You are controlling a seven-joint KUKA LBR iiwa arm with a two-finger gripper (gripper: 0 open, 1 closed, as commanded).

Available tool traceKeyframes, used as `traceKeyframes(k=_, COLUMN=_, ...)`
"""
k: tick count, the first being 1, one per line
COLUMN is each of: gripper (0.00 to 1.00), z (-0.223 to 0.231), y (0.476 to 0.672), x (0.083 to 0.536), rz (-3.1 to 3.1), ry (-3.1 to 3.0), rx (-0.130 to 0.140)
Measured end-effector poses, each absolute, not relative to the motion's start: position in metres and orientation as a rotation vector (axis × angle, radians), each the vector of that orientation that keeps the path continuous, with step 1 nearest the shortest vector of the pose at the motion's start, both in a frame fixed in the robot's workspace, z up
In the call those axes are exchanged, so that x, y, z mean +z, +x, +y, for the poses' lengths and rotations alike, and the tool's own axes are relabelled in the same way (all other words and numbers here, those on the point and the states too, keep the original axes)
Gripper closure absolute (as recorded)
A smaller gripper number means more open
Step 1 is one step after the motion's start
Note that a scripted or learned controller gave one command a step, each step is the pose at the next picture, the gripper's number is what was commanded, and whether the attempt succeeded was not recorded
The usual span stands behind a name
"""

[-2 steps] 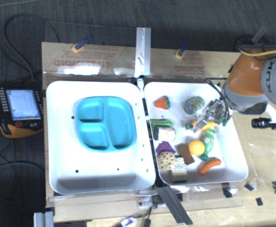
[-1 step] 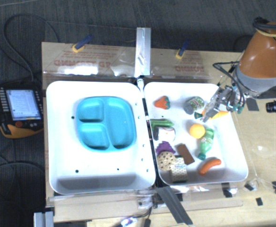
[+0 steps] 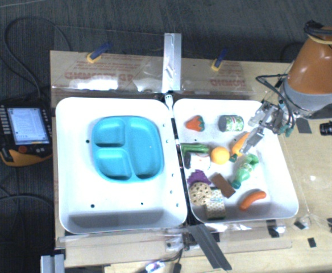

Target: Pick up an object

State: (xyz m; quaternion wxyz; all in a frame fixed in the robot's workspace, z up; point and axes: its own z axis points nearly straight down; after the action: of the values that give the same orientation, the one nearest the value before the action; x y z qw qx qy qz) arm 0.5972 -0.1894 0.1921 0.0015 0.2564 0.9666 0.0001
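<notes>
the gripper (image 3: pixel 261 131) is hanging over the upper right of the right bin (image 3: pixel 288 178), its tip just beside the carrot (image 3: pixel 239 143), though i cannot tell how it is set or whether it is touching. the carrot is lying tilted between the can (image 3: pixel 231 123) and the green bottle (image 3: pixel 243 170); it is looking light, stiff and slick, best taken across its thicker middle. no writing is reading clearly, not on the can nor the tablet (image 3: pixel 21 127).

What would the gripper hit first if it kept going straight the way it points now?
Probably the carrot: the gripper points down-left at it, with the orange ball beyond. Height above it is unclear.
</notes>
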Motion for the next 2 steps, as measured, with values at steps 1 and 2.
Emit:
traceKeyframes(k=1, gripper=0.0, z=-0.219, y=0.619, x=0.109, rz=3.072, ry=0.604, rx=-0.004)
traceKeyframes(k=2, gripper=0.0, z=-0.223, y=0.568, x=0.091, rz=3.125, ry=0.09, rx=-0.004)
